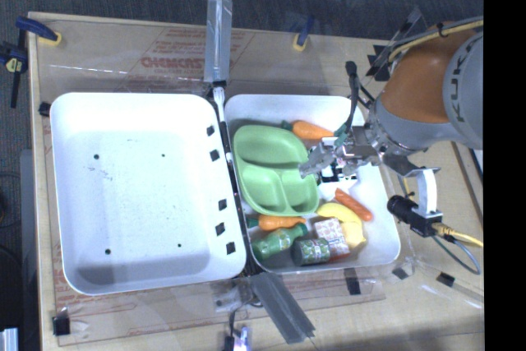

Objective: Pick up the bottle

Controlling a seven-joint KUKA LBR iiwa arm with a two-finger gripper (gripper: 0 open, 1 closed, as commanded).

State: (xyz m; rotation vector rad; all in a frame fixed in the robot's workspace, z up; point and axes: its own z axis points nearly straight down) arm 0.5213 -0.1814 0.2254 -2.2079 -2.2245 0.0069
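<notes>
While the arm reaches in from the right, I read the gripper (330, 162) as hanging over the right bin (371, 117), just beside the right edge of the green divided tray (271, 164); whether it is parted or closed I cannot tell from this slant, and nothing is visibly held. The task's object, a green bottle (276, 242), lies on its side near the bin's near wall, its cap pointing left toward the divider between the bins. Touching it on the right is a dark labelled container (320, 251); an orange carrot (281, 221) lies just beyond it on the far side, and a yellow banana (349, 224) sits further right. A second carrot (312, 130) rests at the tray's far edge, and a red-orange chilli-shaped piece (353, 205) lies right of the tray. The left bin (131, 107) lies to the left.

I judge the bottle to be light, rigid plastic with a smooth, rounded wall, so it may roll or slip from a loose pinch. The mid-body, taken across its narrow width, looks the soundest hold. Crowding by the carrot and the dark container leaves little finger room.
</notes>
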